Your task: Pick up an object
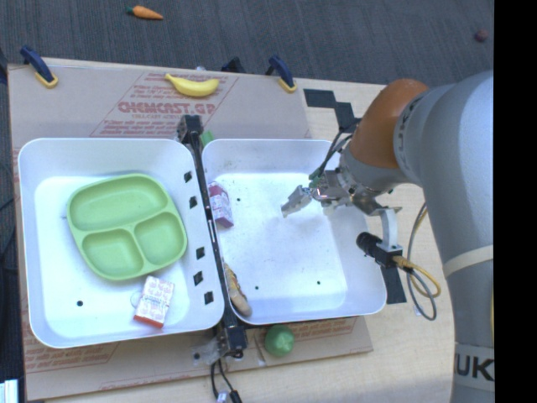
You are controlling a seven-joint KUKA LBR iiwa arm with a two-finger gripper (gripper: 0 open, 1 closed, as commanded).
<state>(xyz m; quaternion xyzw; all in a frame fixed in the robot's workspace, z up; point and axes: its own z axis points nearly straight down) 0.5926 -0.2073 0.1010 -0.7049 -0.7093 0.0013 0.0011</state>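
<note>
Hovering my gripper (295, 201) over the right bin (336, 296), jaws apart and gripping nothing; pick not yet started.

Banana (194, 84): on the cardboard sheet (252, 107), up and to the left of the gripper (295, 201); yellow, curved
Carrot (147, 12): on the dark floor (352, 23), far up-left of the gripper; orange
Green ball (279, 340): below the gripper, just outside the near bin wall, on the cardboard
Blue clamps (283, 73): gripping the cardboard's far edge, above the gripper; another (39, 65) far to its left
Black clip (190, 127): at the bins' shared wall, left of the gripper
</note>
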